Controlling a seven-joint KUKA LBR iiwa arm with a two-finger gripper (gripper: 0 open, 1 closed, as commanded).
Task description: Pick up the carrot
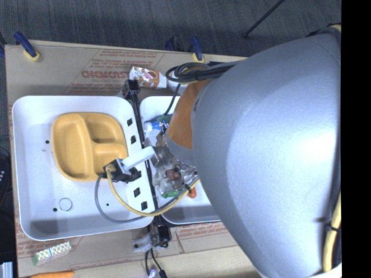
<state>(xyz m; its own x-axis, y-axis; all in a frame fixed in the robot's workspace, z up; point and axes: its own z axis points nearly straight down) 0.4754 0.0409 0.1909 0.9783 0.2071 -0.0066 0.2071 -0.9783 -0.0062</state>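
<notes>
The carrot [190, 192] shows as a small orange piece with a green end [170, 194], low in the right bin [191, 214] near the wall between the two bins. My gripper [169, 175] hangs right above it at the bin's left side, under the orange band [181, 123] of the wrist. Cables and metal parts clutter the gripper's tip. Most of the carrot lies hidden beneath the gripper and the big grey arm [272, 155].
A yellow two-part tray [87, 143] lies in the left bin [35, 172]. A black device [117, 171] on a white bracket, with a yellow cable [124, 201], hangs over that bin's right side. The arm covers nearly all of the right bin.
</notes>
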